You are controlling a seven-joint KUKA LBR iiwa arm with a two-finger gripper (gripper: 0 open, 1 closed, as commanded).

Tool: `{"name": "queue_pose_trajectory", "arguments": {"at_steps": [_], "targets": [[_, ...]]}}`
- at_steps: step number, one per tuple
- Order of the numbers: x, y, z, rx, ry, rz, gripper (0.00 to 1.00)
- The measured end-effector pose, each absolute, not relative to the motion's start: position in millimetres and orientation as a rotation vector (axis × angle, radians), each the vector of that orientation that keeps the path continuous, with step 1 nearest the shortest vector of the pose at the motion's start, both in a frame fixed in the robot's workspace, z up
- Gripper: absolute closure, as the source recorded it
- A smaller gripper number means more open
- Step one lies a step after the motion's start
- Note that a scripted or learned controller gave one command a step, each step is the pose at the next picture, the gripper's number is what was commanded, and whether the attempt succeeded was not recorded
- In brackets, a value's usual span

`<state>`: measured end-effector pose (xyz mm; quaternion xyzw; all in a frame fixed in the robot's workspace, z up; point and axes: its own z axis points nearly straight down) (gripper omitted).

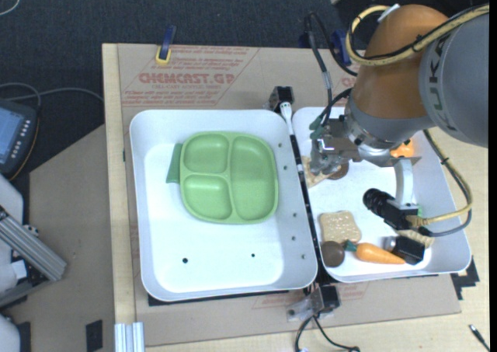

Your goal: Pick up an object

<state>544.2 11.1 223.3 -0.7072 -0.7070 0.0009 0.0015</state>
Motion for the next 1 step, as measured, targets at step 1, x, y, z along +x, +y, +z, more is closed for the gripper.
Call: {"name": "queue_pose_trajectory", "arguments": {"at_steps": [1], "targets": [[550.1,2.7,229.0,-2.223,-2.221,-0.002,1.00]]}}
